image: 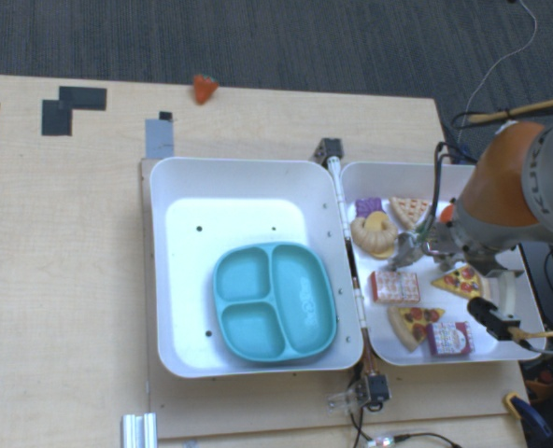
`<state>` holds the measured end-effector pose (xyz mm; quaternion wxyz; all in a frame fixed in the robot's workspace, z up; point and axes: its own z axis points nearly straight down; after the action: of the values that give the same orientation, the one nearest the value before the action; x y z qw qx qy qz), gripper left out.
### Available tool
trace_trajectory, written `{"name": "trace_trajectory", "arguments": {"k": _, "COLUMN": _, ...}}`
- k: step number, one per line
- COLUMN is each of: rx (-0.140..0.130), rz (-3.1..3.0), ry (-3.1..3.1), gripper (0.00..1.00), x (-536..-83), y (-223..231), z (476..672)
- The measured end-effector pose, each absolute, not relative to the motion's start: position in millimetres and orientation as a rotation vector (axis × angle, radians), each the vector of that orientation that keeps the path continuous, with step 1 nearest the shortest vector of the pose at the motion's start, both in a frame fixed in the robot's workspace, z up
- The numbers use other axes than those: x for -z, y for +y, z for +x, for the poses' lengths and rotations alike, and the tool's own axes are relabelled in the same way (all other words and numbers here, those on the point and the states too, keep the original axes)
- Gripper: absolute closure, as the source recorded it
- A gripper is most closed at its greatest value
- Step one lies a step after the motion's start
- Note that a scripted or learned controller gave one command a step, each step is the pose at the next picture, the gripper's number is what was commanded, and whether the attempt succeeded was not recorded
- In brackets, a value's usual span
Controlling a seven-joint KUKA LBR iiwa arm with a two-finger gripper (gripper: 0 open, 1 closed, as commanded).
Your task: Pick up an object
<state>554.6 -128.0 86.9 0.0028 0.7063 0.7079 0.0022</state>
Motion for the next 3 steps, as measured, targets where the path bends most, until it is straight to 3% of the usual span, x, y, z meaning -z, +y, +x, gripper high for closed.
{"name": "trace_trajectory", "arguments": {"k": 1, "rx": -0.011, "rz": 2.213, "ry": 2.217, "gripper": 0.0, "x": -88, "y": -84, "z": 490.0}}
{"name": "trace_trajectory", "arguments": {"k": 2, "rx": -0.018, "rz": 2.208, "ry": 2.213, "gripper": 1.0, "x": -99, "y": -84, "z": 492.6}}
{"name": "trace_trajectory", "arguments": {"k": 3, "rx": -0.004, "rz": 2.215, "ry": 2.224, "gripper": 1.0, "x": -112, "y": -90, "z": 552.0}}
